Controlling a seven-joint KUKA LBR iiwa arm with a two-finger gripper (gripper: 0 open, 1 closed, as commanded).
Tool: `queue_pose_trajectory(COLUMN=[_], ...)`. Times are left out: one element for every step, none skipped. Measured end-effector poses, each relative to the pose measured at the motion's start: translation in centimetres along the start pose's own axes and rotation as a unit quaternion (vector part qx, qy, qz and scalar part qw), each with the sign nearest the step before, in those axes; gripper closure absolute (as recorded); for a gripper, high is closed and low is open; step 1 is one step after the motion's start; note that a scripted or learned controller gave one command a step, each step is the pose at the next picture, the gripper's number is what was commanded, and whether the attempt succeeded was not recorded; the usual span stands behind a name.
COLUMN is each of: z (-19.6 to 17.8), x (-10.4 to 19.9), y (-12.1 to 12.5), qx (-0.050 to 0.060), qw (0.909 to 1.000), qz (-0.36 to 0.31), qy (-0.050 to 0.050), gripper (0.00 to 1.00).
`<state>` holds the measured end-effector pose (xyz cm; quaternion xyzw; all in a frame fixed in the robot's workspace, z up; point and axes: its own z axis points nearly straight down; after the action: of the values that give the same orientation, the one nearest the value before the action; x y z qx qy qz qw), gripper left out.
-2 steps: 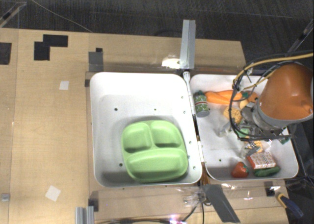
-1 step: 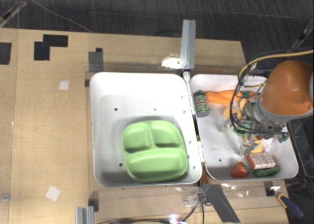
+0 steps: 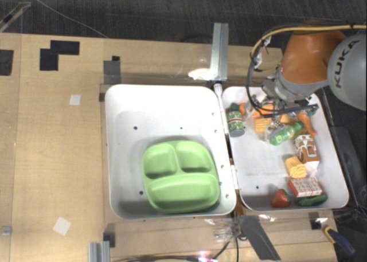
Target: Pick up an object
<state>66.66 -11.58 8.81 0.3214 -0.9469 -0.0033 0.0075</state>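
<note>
Bright even overhead light, soft shadows, glare on bin rims (image 3: 198, 74), slightly grainy

Letters "KU" on the grey arm (image 3: 347, 66), small cartons' print unreadable

Grey arm (image 3: 348, 71) reaching in from the right, orange band (image 3: 307, 54) above the wrist, wrist bent downward, end effector (image 3: 282, 114) lowered over the right side, black cables looped beside the wrist
</note>
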Motion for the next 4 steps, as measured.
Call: queue_pose_trajectory(z=[-0.1,-0.1,0.0,0.0], x=[4.8,10.6,0.8,0.6], y=[1.3,1.6,-1.7,-0.8], qx=[0.009,0.010,0.008,0.005], qw=[0.9998,0.9999,0.9984,0.9992], qz=[0.010,-0.007,-0.055,0.040], qy=[-0.011,-0.012,-0.009,0.000], gripper=[0.00,0.00,0.00,0.00])
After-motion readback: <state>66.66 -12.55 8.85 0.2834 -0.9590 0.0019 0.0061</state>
